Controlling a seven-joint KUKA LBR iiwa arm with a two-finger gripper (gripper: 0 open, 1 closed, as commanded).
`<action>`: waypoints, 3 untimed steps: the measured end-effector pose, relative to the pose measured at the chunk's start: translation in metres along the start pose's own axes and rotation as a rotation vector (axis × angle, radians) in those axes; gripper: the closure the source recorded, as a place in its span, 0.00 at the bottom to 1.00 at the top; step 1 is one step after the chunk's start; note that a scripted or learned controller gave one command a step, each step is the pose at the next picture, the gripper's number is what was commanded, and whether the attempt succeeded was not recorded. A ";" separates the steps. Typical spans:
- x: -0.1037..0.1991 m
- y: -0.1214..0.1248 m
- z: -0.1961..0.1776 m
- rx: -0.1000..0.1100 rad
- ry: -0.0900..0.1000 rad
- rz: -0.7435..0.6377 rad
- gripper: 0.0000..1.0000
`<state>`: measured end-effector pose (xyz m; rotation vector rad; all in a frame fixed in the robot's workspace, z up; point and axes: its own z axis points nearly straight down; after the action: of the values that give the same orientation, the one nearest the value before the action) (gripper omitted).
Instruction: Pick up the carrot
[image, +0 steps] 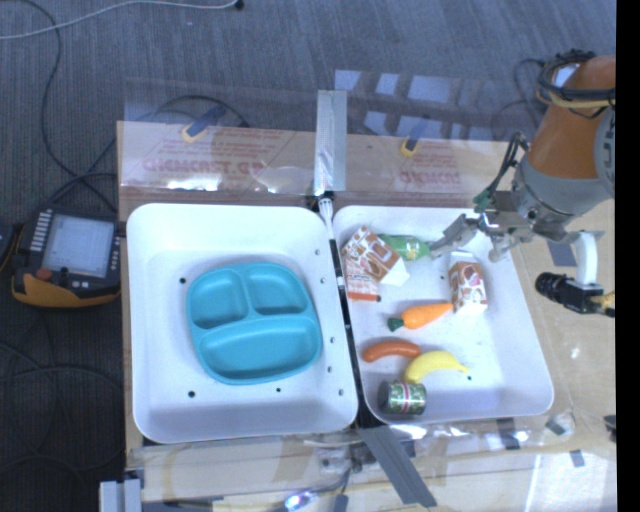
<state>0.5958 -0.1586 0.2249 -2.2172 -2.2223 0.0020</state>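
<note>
The carrot (424, 316), orange with a green stem end pointing left, lies in the middle of the right bin (520, 320). My gripper (474, 238) hangs over the bin's far right part, above and right of the carrot, with its two fingers spread apart and nothing between them. One fingertip reaches toward the green bottle (404, 245), the other sits just above the small brown carton (467, 286).
Also in the right bin are a larger brown-and-white carton (365, 260), a red sausage (390, 350), a banana (436, 366) and a green can (403, 398). The left bin (160, 240) holds a blue divided plate (256, 320). A pendant (65, 256) lies left of the bench.
</note>
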 end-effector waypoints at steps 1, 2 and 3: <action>0.054 -0.041 0.067 0.002 0.000 0.010 0.00; 0.002 -0.064 0.136 -0.009 -0.003 -0.271 0.00; 0.020 -0.108 0.135 -0.017 -0.008 -0.285 0.00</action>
<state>0.4879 -0.1392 0.0900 -1.8900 -2.5285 -0.0080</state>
